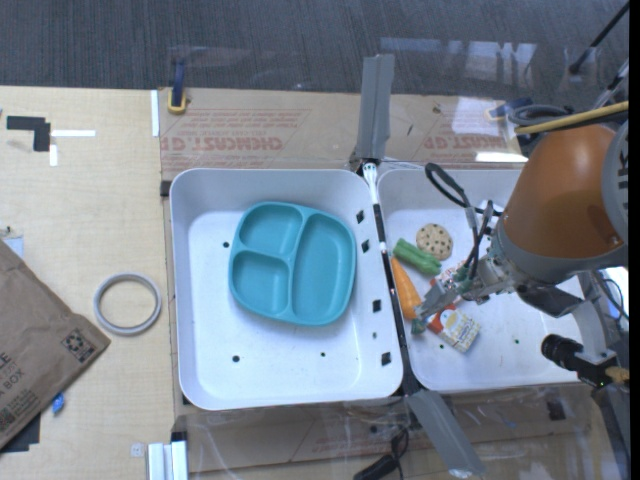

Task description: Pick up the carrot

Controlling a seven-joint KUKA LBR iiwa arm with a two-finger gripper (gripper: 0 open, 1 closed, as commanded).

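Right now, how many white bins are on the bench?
2. The left bin holds a teal divided plate. The right bin holds the carrot, a green item and a cookie, with the gripper over it.

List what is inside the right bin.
The right bin holds an orange carrot by its left wall, a green vegetable, a round cookie and a small packet. The gripper and arm cover the rest.
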